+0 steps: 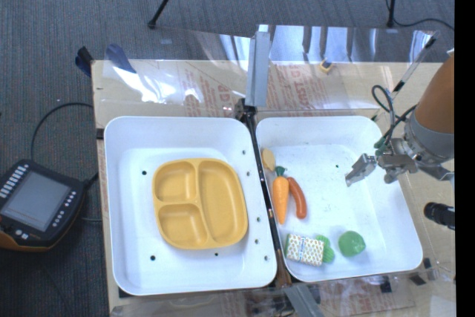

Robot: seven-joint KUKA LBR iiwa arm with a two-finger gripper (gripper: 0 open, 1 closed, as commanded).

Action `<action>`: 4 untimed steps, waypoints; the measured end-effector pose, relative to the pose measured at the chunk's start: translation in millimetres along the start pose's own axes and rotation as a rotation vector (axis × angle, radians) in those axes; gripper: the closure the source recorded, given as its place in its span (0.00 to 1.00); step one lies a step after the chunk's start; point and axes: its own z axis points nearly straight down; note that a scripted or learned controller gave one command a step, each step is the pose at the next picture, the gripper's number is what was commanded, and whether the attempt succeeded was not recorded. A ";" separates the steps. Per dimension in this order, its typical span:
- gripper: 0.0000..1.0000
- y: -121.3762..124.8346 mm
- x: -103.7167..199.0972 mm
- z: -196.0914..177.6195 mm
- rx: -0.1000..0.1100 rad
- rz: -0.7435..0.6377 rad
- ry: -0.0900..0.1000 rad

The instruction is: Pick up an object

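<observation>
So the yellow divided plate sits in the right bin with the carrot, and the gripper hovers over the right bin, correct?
Not quite. The yellow divided plate lies in the left bin, apart from the carrot. The camera view shows this. The gripper does hover over the right bin.

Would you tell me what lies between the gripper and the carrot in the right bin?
In the camera view, an orange-red sausage lies beside the carrot; from there to the gripper is bare bin floor.

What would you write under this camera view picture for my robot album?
Robot's tool hovers over the right bin of toy food, beside a yellow plate in the left bin.
</observation>
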 end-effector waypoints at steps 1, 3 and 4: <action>0.00 -7.7 72.9 101.0 0.000 -0.078 0.000; 1.00 -74.0 103.6 94.2 0.008 -0.118 0.002; 0.00 -74.1 103.5 94.4 0.008 -0.118 0.002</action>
